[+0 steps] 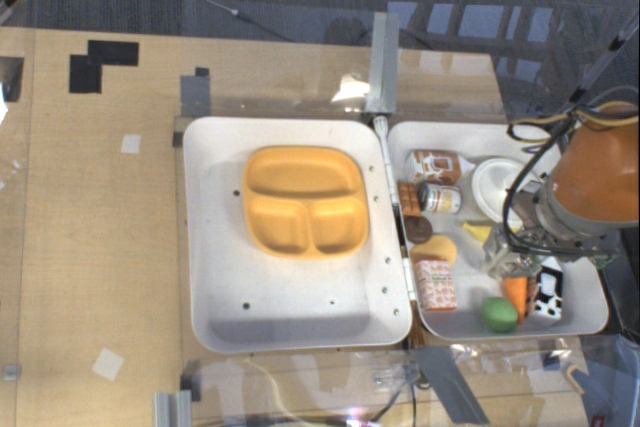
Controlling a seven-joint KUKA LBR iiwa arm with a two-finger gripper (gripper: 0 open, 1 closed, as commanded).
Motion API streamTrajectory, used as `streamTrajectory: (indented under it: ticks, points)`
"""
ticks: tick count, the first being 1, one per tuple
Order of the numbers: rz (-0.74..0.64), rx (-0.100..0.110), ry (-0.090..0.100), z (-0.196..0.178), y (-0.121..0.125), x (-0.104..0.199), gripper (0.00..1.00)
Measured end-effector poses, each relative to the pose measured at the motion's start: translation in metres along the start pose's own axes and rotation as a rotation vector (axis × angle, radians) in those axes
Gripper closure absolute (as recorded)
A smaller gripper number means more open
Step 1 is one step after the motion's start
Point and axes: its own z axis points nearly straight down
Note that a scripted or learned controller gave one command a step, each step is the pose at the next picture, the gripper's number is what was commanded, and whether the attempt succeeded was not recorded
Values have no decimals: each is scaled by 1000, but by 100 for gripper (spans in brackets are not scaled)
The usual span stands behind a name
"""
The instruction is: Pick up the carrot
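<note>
Left bin (215,315) is holding a yellow divided tray (305,198), well apart from the action. Right bin (590,320) is crowded: a red-white packet (435,285), a can (440,199) on its side, a white cup (495,185), something yellow (478,232), a green ball (501,314), and a black-white carton (548,295). The carrot (516,293) is lying near the front edge, squeezed btwn the ball and carton, prob touching both. Gripper (512,260) is hovering just above the carrot's top end; can't tell if it's spread or closed, too blurry. Risks as I'm judging them: fingers are likely landing on the ball or carton instead, w/ so little room, or the carrot is slipping out, being smooth and tapered
</note>
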Motion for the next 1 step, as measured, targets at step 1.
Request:
streamTrajectory:
  ticks: [1]
  points:
    - [0, -1, 1, 1, 0, 0, 0]
